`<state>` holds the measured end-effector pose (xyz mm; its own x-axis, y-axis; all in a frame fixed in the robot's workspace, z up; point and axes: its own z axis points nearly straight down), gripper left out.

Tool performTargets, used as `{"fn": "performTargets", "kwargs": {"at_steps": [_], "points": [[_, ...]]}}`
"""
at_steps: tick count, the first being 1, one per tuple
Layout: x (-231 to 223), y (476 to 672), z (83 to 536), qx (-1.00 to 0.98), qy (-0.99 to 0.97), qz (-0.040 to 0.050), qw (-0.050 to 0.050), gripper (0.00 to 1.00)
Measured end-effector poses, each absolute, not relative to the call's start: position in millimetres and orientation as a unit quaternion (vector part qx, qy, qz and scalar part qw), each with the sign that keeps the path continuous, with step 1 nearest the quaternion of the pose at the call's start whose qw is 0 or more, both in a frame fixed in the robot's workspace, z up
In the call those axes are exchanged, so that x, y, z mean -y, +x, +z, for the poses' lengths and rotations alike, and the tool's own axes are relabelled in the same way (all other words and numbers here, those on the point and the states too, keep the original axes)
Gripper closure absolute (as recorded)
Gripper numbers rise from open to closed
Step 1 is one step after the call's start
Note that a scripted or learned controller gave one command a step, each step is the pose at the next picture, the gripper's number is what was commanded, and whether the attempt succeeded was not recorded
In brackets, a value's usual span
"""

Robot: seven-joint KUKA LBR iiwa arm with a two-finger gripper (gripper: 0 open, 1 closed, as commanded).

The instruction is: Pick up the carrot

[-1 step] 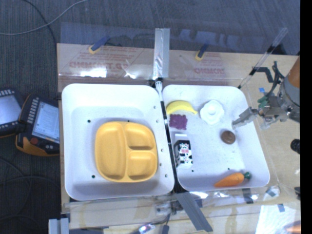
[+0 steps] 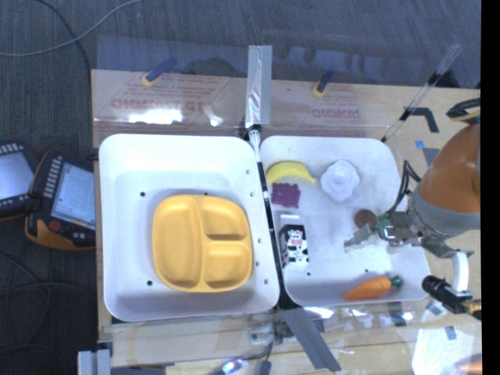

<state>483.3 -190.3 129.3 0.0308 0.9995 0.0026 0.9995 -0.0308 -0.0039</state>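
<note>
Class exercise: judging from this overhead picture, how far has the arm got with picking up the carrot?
Done: the arm has reached over the right bin. In hand: the tool sits above the bin floor, apart from the carrot, which lies by the bin's near wall. Left: moving to the carrot, gripping it and lifting it.

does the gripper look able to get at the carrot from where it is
Probably yes: the carrot lies uncovered by the right bin's near wall, apart from the other things, with the gripper just above it. The wall may crowd the fingers.

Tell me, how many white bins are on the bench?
2. The left bin holds a yellow plate. The right bin holds the carrot.
</note>
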Motion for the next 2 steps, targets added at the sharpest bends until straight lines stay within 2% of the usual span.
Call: {"fn": "performTargets", "kwargs": {"at_steps": [1,2], "points": [[140,486.5,91,0.711,-0.703,-0.0013,-0.006,0.00],[184,483.9,159,0.640,-0.769,0.0015,0.000,0.00]]}}
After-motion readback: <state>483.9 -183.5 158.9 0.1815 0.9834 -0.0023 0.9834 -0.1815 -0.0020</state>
